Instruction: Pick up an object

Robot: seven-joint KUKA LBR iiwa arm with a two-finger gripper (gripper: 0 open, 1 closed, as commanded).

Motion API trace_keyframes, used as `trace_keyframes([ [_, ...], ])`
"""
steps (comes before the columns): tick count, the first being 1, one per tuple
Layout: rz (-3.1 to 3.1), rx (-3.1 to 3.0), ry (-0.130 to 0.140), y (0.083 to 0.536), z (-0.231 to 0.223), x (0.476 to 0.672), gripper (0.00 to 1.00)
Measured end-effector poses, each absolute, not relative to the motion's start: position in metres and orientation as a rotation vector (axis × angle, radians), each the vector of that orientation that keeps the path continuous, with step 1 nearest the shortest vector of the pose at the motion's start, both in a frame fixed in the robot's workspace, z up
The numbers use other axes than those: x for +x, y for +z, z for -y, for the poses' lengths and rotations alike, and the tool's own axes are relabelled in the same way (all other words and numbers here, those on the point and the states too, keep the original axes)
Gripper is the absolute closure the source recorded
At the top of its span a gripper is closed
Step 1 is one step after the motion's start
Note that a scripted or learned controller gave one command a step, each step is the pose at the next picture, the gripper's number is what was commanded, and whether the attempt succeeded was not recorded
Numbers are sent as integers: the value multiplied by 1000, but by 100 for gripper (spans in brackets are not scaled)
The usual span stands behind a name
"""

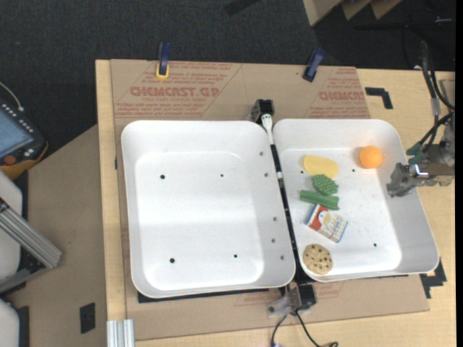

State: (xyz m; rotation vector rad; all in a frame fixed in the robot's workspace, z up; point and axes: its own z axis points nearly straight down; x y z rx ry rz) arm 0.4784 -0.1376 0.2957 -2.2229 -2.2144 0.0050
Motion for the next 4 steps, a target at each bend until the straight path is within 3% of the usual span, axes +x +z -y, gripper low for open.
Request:
trace_keyframes([
  [1, 2233, -2213, -5, 305, 55, 505, 100],
  [2, 2223, -2217, 1, 302, 35, 500, 100],
  [3, 2220, -2234, -4, 352, 112, 479, 100],
  [4, 2217, -2223, 3, 321, 141, 479, 100],
])
